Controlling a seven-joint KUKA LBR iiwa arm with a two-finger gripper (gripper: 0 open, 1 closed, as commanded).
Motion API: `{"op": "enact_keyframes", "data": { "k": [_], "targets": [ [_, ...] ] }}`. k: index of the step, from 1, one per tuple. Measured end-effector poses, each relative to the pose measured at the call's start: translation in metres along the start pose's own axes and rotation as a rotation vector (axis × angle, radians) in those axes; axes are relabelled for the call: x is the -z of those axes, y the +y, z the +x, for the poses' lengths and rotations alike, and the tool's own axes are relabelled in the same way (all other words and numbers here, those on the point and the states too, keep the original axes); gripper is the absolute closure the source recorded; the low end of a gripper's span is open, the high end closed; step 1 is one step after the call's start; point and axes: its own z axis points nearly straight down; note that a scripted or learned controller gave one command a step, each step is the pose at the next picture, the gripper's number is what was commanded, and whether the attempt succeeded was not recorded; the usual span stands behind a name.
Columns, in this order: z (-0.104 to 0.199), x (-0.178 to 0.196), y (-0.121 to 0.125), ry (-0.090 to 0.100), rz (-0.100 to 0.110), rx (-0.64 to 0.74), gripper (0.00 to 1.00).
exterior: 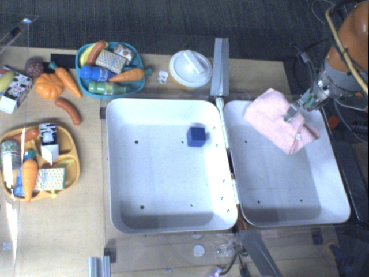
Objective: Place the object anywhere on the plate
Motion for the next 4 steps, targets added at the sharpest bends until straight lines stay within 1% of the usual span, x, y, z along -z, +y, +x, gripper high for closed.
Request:
{"op": "enact_keyframes", "data": {
  "k": [1, 2, 3, 4],
  "targets": [
    [0.042, -0.010, 0.026, 0.001, -0.001, 0.403, 1.00],
    [0.087, -0.001, 0.048, 0.000, -0.002, 0.802, 1.00],
    [0.143, -0.007, 0.068, 0.002, -0.002, 1.002, 1.00],
    [0.183, -0.008, 0.082, 0.001, -0.003, 1.003, 1.00]
  ]
}}
